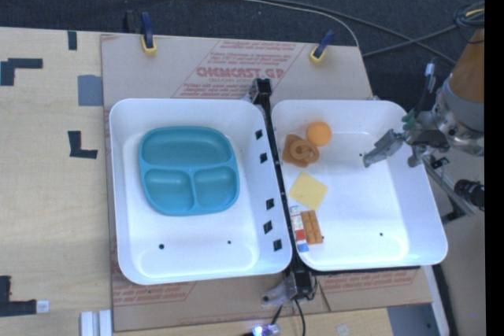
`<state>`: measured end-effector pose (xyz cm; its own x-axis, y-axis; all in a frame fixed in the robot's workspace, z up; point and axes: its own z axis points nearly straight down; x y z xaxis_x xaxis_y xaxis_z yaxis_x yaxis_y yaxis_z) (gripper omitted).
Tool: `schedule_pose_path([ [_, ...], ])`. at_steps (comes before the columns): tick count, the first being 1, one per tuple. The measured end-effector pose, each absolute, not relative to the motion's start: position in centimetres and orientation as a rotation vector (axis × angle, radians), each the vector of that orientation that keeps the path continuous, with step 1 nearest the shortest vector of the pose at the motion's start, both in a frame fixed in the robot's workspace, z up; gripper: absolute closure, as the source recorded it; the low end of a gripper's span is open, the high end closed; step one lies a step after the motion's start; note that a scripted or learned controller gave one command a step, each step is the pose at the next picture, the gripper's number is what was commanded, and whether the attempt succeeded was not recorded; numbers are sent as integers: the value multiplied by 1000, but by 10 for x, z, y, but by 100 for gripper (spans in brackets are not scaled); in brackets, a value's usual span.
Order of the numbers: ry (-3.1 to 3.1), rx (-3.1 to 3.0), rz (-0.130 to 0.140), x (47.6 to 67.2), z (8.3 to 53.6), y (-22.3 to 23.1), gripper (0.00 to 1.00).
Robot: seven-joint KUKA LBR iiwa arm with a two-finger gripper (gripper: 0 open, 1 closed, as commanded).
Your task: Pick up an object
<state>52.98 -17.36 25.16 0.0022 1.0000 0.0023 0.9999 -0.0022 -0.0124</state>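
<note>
Four small things are lying along the left side of the right bin (409, 244), near the divider. An orange ball (319, 133) is sitting farthest up, touching a brown lumpy piece (300, 150) just beside it. Below them a flat pale-yellow square (308, 190) is resting tilted like a diamond, and lower still a small orange-brown box (307, 227) is lying against the bin wall.

The gripper (394, 151) is hanging over the right part of the same bin, reaching in from the right, with its two fingers spread apart and nothing between them. All four things are lying to its left, apart from it. The left bin (126, 248) is holding a teal sectioned plate (189, 170).
</note>
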Motion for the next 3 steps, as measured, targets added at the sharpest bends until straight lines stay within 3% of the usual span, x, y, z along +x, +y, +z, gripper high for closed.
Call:
schedule_pose_path([
  [1,-2222,-2220,2,532,257,-173,0],
  [3,-2218,-2218,6,519,155,-161,0],
])
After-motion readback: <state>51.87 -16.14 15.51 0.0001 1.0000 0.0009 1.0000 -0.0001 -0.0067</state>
